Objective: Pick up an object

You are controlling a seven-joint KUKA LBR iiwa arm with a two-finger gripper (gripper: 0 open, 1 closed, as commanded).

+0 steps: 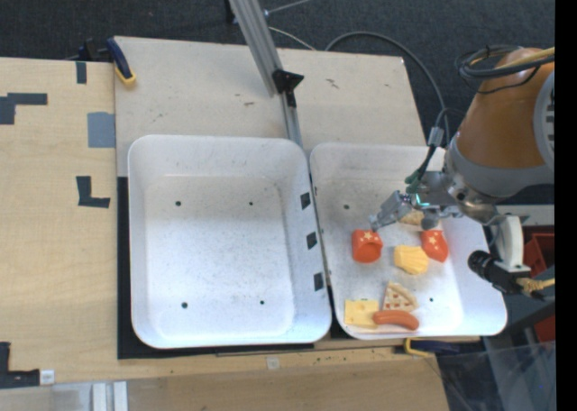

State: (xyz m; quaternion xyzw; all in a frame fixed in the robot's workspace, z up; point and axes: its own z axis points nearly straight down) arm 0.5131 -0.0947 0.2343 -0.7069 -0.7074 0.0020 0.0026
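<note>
Gripper is low in the right bin, can't tell if it's open or closed, nothing visibly held. Red piece sits just below-left of it, second red piece just below-right, yellow chunk between those two. Pizza slice, sausage and yellow block lie further below, near the bin's front edge
</note>
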